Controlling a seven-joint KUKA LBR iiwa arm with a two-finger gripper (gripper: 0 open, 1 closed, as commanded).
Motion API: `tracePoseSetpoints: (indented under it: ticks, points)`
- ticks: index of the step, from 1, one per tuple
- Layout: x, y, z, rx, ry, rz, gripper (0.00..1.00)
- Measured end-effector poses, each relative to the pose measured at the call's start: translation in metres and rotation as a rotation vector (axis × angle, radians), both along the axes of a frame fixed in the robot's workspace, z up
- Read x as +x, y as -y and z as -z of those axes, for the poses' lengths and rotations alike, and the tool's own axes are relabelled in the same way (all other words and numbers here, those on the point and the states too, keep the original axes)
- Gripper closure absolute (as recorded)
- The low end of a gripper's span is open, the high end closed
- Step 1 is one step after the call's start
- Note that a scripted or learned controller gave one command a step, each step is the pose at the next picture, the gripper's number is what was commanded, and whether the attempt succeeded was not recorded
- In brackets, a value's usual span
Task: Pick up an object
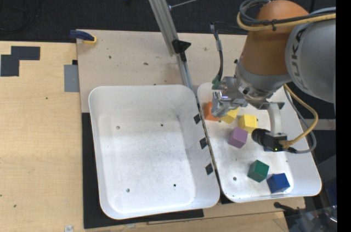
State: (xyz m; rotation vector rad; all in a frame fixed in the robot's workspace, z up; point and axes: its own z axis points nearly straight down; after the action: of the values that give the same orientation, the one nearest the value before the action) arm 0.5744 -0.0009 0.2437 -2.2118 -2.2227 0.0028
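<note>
Blue cube, corner toward camera

Bench: two bins side by side. Left bin. Right bin: five blocks; two at centre, touching; one behind them at the dividing edge; two nearer the front, just beside each other.

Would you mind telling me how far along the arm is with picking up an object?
Done: the gripper is low in the right bin, at the orange block and yellow blocks. In hand: nothing visibly between its fingers. Left: grasping and lifting one; the purple block, green block and blue block lie untouched.
</note>
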Motion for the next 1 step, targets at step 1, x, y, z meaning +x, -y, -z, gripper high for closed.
tracePoseSetpoints:
  ticks: [1]
  points:
    - [-0.0077,-0.0455,0.0129,-0.001,-0.001,0.001,1.0]
